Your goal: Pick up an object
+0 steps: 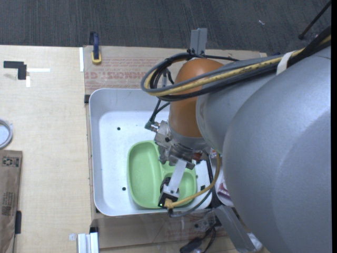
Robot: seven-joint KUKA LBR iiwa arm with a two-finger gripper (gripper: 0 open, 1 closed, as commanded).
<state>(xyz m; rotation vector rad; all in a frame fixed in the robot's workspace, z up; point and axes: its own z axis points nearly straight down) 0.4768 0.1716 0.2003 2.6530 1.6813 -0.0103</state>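
A light green shallow dish lies in the left white bin, toward its near right corner. My gripper hangs low over the right half of that dish, below the orange band of the wrist, and covers part of the dish's right rim. Looped black and yellow cables hide much of the tool. Nothing is seen lifted off the bin floor.
The grey arm covers the right bin; a white and red scrap peeks out beside it. A blue and yellow clamp sits at the bin's far left corner. On the bench to the left lie a black bracket, a tape ring and a brown bag.
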